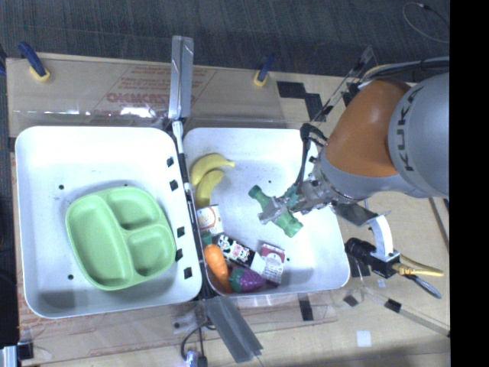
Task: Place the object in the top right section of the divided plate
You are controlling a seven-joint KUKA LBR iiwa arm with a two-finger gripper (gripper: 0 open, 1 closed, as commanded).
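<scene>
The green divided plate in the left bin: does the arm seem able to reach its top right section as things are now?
Probably yes. The divided plate lies open to above in the left bin, with nothing on its sections. The pincer is over the right bin by a green object; only the low divider lies between.

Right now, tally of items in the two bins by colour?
Green: 2, divided plate in the left bin; green object at the gripper in the right bin
Yellow: 1, bananas
Orange: 1, carrot
Purple: 1, grapes
Mixed print: 3, small can, black-and-white carton, maroon-and-white carton
Total: 8
</scene>
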